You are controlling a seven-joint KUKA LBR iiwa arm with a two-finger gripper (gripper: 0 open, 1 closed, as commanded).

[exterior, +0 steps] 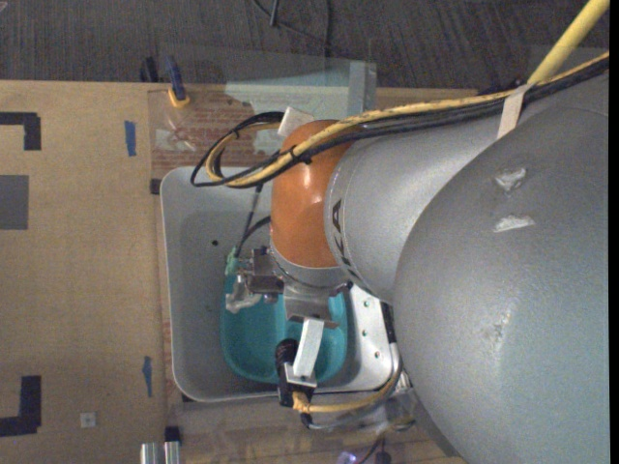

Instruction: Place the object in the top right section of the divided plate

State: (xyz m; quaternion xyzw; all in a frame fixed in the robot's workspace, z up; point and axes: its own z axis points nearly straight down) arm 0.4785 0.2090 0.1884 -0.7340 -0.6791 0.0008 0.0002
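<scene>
camera view: the arm is seen reaching in from the right, low over the white bin near the table's front edge. the teal divided plate lies in the bin's near end, largely covered by the wrist. the gripper is placed over the plate's far rim; the state of its grasping part cannot be told. the object cannot be made out. risk judged: with dividers hidden, a release could land in the wrong section, or the plate be nudged.
</scene>
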